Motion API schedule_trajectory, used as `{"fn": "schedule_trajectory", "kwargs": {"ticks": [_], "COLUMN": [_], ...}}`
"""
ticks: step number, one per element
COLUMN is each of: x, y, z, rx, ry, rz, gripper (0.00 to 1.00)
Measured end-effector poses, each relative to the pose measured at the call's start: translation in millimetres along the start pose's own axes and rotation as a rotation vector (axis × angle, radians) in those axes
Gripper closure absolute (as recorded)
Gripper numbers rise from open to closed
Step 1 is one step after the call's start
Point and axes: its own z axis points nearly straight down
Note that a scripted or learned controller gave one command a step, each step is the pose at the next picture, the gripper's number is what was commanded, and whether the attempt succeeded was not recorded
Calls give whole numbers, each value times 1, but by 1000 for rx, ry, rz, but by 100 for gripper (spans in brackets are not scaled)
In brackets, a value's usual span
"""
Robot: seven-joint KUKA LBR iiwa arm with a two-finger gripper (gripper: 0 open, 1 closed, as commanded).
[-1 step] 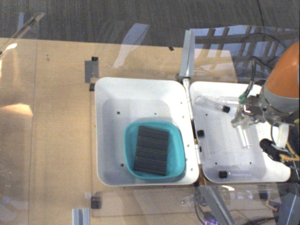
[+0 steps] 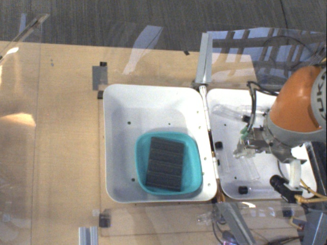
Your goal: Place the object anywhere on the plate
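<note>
Camera view shows your gripper [image 2: 247,146] over the right bin [image 2: 227,172], finger state untellable; verify a grasp before crossing to the teal plate [image 2: 193,160].

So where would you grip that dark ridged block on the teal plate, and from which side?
From straight above, fingers closing across the two long edges of the dark ridged block. It lies flat on the teal plate, whose raised rim blocks a sideways approach.
</note>
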Motion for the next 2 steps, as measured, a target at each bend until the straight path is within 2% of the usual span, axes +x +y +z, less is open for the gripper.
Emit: {"fn": "schedule_trajectory", "kwargs": {"ticks": [1, 2], "x": [103, 157], "y": [-4, 51], "z": [0, -8], "rx": [-1, -3], "ry": [1, 1], "rz": [-24, -144], "gripper": [100, 100]}}
